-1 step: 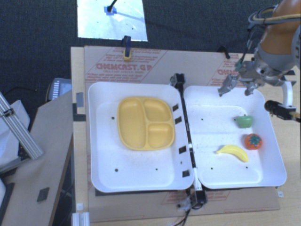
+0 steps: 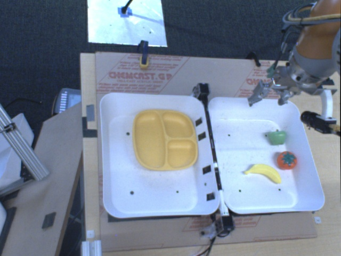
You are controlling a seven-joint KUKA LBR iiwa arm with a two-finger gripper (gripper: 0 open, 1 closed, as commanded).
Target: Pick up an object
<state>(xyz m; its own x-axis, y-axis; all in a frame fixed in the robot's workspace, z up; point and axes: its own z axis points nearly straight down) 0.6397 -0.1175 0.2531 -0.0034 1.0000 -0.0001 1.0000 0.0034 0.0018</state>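
Right now three small toy foods sit in the right-hand shallow white bin (image 2: 298,193), toward its right side. Yellow plastic banana (image 2: 263,173) lies flat, nearest the bin's front. Orange-red round toy fruit with a green top (image 2: 286,160) sits just beside the banana's right end, apart from it by a sliver. Green plastic pepper-like piece (image 2: 276,137) rests further back, near the orange one, not touching.

Two-finger gripper (image 2: 272,94) hangs above the back rim of that bin, well apart from all three toys. Its fingers (image 2: 258,95) look spread, nothing between them. Grey arm with the orange band (image 2: 318,32) comes in from the upper right.

Left-hand shallow white bin (image 2: 114,196) holds a yellow plastic divided tray with three compartments (image 2: 164,140), lying flat near the bin's middle. A row of black clips runs along the seam where the two bins meet.

Both bins rest on a brown cardboard sheet with red print (image 2: 160,73) on the worktop. A yellow-and-black clamp (image 2: 144,55) grips the sheet's back edge. Behind it lies a shiny silver square panel (image 2: 127,15).
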